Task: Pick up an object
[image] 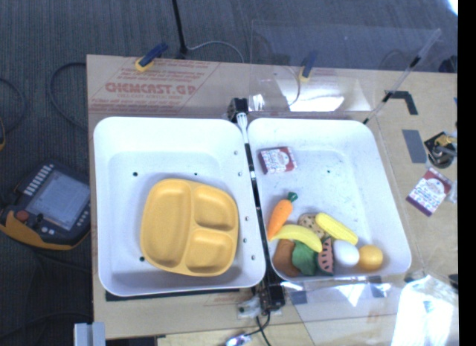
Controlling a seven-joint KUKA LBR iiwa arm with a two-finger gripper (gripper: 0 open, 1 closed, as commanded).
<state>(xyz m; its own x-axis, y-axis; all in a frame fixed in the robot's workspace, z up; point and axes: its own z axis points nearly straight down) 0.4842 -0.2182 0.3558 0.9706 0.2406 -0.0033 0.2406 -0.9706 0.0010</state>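
The right bin (372, 158) holds a heap of toy food at its near edge: an orange carrot (280, 216), a yellow banana (299, 235), a second yellow piece (336, 228), a green piece (303, 257), a brown piece (283, 256), a white egg (345, 253) and an orange ball (370, 257). A small maroon box (277, 160) lies apart near the bin's far left corner. In the left bin (119, 151) sits a yellow divided plate (190, 226).
A handheld control pendant (46, 207) lies on the floor at the left. Clips, cables and a clear sheet sit on the bench behind the bins. A small packet (429, 191) and a dark round item (440, 149) lie at the bench's right.
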